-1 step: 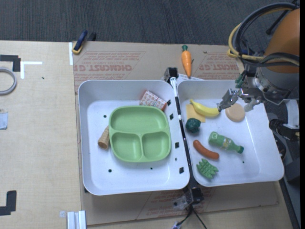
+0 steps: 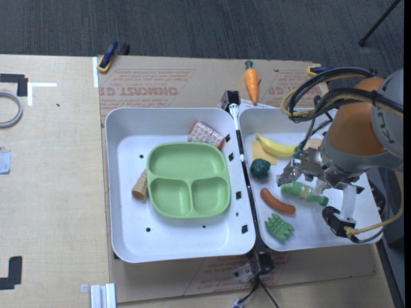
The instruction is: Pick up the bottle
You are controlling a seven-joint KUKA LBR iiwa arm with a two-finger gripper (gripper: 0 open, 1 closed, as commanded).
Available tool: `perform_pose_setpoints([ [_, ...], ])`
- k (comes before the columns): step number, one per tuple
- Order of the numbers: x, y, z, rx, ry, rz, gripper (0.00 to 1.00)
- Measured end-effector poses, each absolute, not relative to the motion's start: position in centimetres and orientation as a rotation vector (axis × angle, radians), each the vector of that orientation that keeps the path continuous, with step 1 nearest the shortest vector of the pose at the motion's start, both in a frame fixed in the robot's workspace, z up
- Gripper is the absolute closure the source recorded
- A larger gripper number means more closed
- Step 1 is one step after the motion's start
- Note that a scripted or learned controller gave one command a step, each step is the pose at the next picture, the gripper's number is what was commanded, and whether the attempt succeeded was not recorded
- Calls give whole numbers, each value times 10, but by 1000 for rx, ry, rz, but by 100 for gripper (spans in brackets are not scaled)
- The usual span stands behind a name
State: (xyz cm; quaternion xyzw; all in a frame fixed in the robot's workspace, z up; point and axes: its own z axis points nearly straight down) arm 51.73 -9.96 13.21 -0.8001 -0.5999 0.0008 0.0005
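Observation:
A green bottle (image 2: 306, 193) lies on its side in the right bin (image 2: 366, 233), its neck pointing left and its base toward the right. My gripper (image 2: 300, 176) hangs directly over the bottle's neck end, very close to it or touching it. The grey wrist and orange band rise behind it to the right. The arm hides part of the bottle's upper side, so I see no clear grasp on it.
Also in the right bin are a yellow banana (image 2: 277, 147), a dark green broccoli piece (image 2: 260, 168), a red sausage (image 2: 277, 201) and a green leafy toy (image 2: 280, 227). The left bin (image 2: 122, 191) holds a green divided plate (image 2: 189, 179), a cork-like piece (image 2: 140, 186) and a small box (image 2: 206, 133). A carrot (image 2: 250, 80) lies beyond the bins.

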Motion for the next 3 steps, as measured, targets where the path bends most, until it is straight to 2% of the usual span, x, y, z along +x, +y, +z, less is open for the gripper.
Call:
perform_pose_setpoints([
  [1,517,-100,141,-2516,-1880,3,100],
  [2,477,-35,192,-2632,-1714,3,100],
  [3,477,26,192,-2809,-1406,4,100],
])
